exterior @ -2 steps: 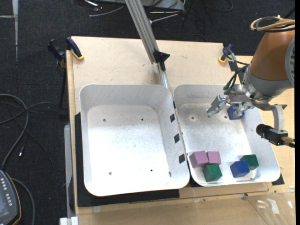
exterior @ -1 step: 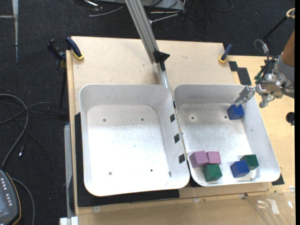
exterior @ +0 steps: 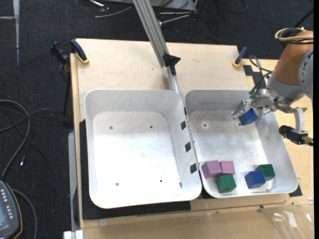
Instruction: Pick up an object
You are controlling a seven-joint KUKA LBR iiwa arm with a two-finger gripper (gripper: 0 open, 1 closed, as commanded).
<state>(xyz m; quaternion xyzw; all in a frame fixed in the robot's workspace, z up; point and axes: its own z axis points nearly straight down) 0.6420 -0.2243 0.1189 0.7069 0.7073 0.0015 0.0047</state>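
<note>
Dark carpet strewn with cables is surrounding a pale wooden counter (exterior: 129, 63), clamped at its far corners, probably to keep the board from shifting. On it, two shallow white bins are sitting side by side, their inner rims touching so things can pass from one to the other. Nothing is lying in the left bin (exterior: 94, 133). A slanted metal pole (exterior: 152, 26) is running down to the point where the bins meet.

The right bin (exterior: 219, 138) is holding the loose blocks, all gathered along its near edge: two pink blocks (exterior: 217, 168) touching, a green block (exterior: 226, 183) just in front of them, then a blue block (exterior: 254, 179) with another green block (exterior: 267, 171) at its far-right corner.

Farther back, the claw (exterior: 247, 114) is gripping a second blue block (exterior: 247, 117) between its fingers, apparently raised clear of the bin floor. The arm is reaching in from the right, so the pick looks accomplished, provided the grip is firm.
</note>
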